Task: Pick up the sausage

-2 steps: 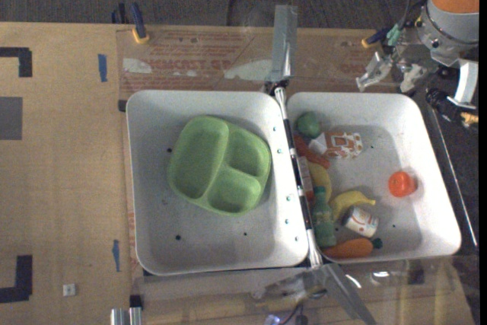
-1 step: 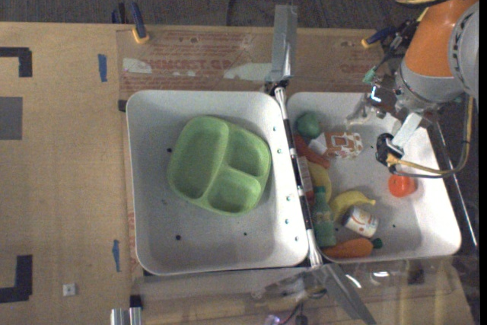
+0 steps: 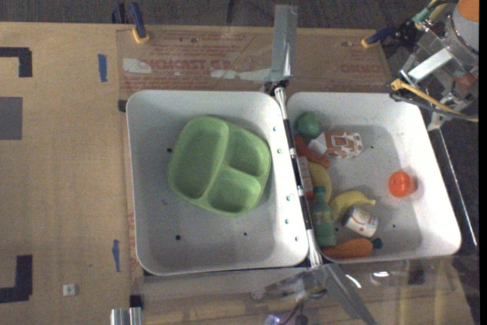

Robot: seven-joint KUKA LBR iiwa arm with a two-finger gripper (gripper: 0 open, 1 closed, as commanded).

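Sausage (image 3: 312, 151), reddish-brown, lies against the right bin's (image 3: 426, 133) left wall, at seven o'clock from the green ball (image 3: 308, 123) and touching the small carton (image 3: 338, 144). Gripper (image 3: 445, 84) hangs past the bin's two o'clock corner; whether it is spread or pressed together, I cannot tell. A green divided plate (image 3: 220, 164) sits in the left bin (image 3: 152, 125).

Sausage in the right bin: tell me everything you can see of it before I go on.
The sausage is a small reddish-brown toy link, smooth and plastic-looking, lying flat at a slant by the right bin's left wall. Its upper end sits just under the green ball; its lower end meets the small carton and the banana. Nothing grips it.
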